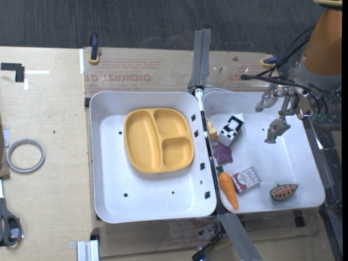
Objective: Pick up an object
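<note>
Nearest the lens, left bin with yellow divided plate. Right bin: carrot, watermelon slice, small red carton, black-and-white cow box, purple piece. Gripper above right bin's far side, jaws' state undeterminable, nothing visibly held.

tape roll left bench | scissors below | blue clamp top

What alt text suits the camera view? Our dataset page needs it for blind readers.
A gripper hangs over the right bin, which has a carrot, a watermelon slice, a small carton and a black-and-white toy. The left bin holds a yellow divided plate.
</note>
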Motion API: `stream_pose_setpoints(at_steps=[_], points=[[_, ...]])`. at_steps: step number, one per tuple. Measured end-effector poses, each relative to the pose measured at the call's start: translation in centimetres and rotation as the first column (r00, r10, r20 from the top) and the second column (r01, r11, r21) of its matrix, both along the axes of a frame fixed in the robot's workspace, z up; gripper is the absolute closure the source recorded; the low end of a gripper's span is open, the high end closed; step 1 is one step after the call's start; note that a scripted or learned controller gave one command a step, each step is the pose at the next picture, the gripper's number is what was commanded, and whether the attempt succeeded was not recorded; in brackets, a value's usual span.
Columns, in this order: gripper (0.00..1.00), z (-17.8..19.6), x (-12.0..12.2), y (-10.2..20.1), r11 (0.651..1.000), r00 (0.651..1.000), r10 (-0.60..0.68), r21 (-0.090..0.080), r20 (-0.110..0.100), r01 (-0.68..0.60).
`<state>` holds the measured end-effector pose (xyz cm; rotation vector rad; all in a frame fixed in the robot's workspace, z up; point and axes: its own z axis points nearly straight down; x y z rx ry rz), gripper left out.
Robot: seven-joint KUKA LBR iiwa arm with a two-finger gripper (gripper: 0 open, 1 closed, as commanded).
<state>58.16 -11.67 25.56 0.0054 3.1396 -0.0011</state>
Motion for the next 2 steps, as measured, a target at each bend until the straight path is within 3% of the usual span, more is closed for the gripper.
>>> stream_pose_setpoints(at_steps=[1, 2], points=[[0.00, -6.0, 3.1, 0.0, 0.984, 0.984, -0.179, 0.000, 0.000, 0.179], [0.00, -13.0, 2.5, 1.1, 0.886, 0.886, -0.463, 0.004, 0.009, 0.463]])
